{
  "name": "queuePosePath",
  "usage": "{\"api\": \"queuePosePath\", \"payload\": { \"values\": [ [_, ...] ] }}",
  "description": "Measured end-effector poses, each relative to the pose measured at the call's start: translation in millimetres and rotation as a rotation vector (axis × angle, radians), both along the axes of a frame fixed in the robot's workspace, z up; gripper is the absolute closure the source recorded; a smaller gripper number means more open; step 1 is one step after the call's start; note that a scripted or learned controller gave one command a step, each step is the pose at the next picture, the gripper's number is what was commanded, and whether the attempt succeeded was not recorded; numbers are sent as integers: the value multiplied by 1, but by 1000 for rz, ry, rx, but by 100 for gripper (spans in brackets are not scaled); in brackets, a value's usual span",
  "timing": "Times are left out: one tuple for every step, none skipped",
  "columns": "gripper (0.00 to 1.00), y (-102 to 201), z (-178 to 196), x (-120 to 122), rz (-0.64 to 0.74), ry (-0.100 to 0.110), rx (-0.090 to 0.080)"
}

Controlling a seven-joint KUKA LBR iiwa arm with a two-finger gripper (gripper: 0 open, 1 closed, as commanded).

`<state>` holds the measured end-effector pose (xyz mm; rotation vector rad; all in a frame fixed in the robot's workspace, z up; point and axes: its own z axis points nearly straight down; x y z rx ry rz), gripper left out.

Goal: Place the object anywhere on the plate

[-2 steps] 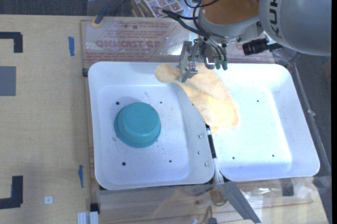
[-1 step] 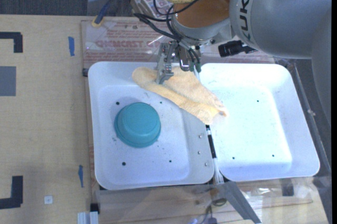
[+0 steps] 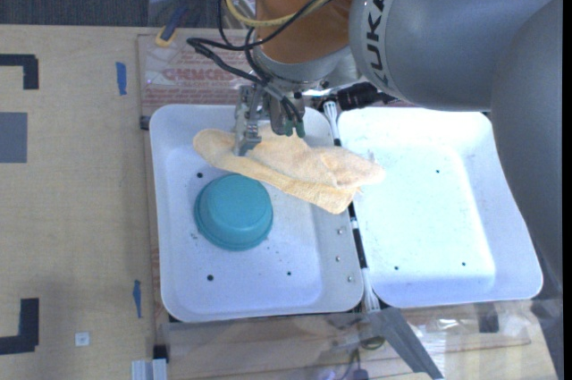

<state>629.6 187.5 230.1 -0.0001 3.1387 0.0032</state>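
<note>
Clearly the left bin (image 3: pixel 179 280) carries everything: a yellow cloth (image 3: pixel 295 171) draped toward the right rim, a teal plate (image 3: pixel 234 210) (upturned, bowl-like) beside it. The end effector (image 3: pixel 265 126) sits at the cloth's upper edge; whether clenched I cannot tell. Lift high, since the plate lies just beside and bare floor remains below.

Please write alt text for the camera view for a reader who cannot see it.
The arm's hand hangs over a yellow cloth draped across the left bin, its right end lapping over the divider. A teal plate lies upside down beside the cloth.
</note>
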Motion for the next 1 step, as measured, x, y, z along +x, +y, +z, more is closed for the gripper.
{"api": "queuePosePath", "payload": {
  "values": [
    [0,0,1,0,0,-1,0]
  ]
}}
